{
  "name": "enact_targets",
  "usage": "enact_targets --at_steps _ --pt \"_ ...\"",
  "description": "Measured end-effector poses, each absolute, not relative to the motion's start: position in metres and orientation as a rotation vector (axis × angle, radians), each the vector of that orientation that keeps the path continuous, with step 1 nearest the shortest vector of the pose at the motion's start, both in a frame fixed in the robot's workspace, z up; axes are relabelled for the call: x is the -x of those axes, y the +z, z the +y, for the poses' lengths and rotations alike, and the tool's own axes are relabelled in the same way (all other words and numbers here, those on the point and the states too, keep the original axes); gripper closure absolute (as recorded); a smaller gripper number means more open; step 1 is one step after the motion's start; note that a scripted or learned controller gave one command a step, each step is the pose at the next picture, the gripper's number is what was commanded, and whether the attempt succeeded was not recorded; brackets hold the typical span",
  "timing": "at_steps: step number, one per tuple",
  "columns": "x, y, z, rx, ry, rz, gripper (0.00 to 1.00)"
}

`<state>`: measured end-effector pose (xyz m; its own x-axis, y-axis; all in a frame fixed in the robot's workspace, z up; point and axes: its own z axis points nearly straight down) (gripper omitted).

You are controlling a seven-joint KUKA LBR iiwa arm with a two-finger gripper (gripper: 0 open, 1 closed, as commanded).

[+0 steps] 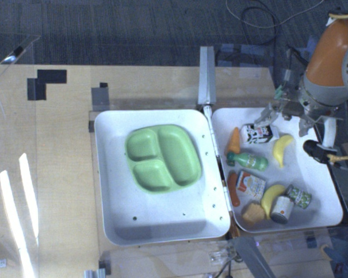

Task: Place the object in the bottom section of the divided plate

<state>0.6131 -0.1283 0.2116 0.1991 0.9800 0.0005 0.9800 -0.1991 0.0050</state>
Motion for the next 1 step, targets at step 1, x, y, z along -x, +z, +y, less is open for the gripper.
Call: enact_targets --at_steps 1 --pt "-0.615 0.2237 -0.1274 -2.422 0.012 1.989 1.0"
